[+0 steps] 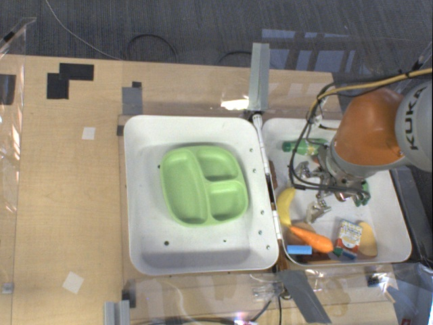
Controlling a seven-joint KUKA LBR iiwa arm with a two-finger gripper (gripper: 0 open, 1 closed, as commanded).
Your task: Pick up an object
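Gripper [318, 210] low inside the right bin [392, 252], pointing down; its fingers are too small and cluttered with wrist hardware to read, so spread or pressed together cannot be told, and nothing is plainly pinched between them. Directly around it lie the candidates: banana [286, 204] just to its left along the bin's left wall, carrot [311, 237] just below, lying slantwise toward the near edge. A blue block [298, 250] sits against the near-left corner under the carrot's end. Further right, a small printed packet [349, 233] with a tan piece [367, 239] beside it. A green object [296, 145] rests toward the far wall, partly behind cabling. The orange wrist band [362, 131] and the arm body overhang the bin's right half, hiding what is beneath. Judgement: gripper is placed for a descent on banana or carrot; both crowd the left wall, so finger room on that side looks tight. Freest floor is mid-bin, right of the gripper. Left bin [135, 181] carries a green divided tray [203, 185], centred, well apart from the work.
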